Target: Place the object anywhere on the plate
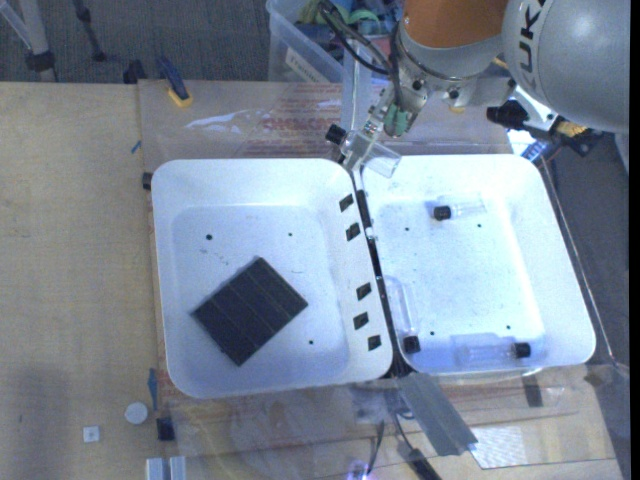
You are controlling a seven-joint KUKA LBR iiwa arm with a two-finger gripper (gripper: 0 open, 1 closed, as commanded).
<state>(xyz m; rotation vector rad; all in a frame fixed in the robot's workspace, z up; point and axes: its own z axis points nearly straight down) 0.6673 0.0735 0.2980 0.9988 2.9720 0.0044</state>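
Leftmost, the plate (250, 310), a dark square, lies flat in the left bin (190, 193). The claw (365, 151) hangs over the far end of the rims where the bins meet; I cannot tell how wide it stands or whether it grips anything. The likely object, a clear vial (485, 350), lies in the right bin (560, 268) against the near wall, long axis left-right, black cap pointing right. Grip it across that axis, mid-body, and lift it clear of the rims before crossing.

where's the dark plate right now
In the camera view the dark square plate lies flat on the floor of the left bin, turned diamond-wise, toward its near edge.
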